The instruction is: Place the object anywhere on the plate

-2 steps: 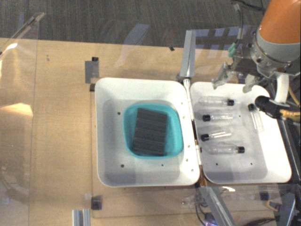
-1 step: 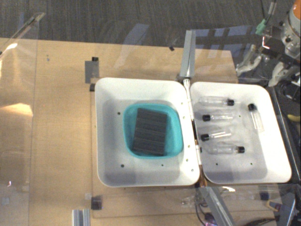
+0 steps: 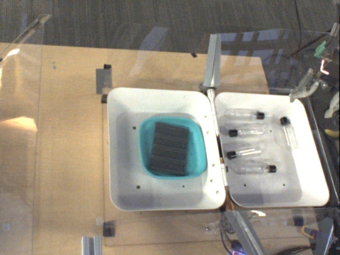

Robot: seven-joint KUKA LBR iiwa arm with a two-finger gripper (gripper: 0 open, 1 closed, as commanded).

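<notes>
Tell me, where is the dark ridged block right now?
The dark ridged block lies on the teal plate in the left bin, across the divider from the clear tubes with black caps in the right bin.

A single fixed camera looks down from above the wooden bench (image 3: 53, 158) at a slant, facing toward twelve o'clock, where grey carpet lies beyond the bench's far edge. It sits far enough back to take in both white bins whole, the left bin (image 3: 119, 190) near centre and the right bin (image 3: 311, 190) toward three o'clock.
</notes>
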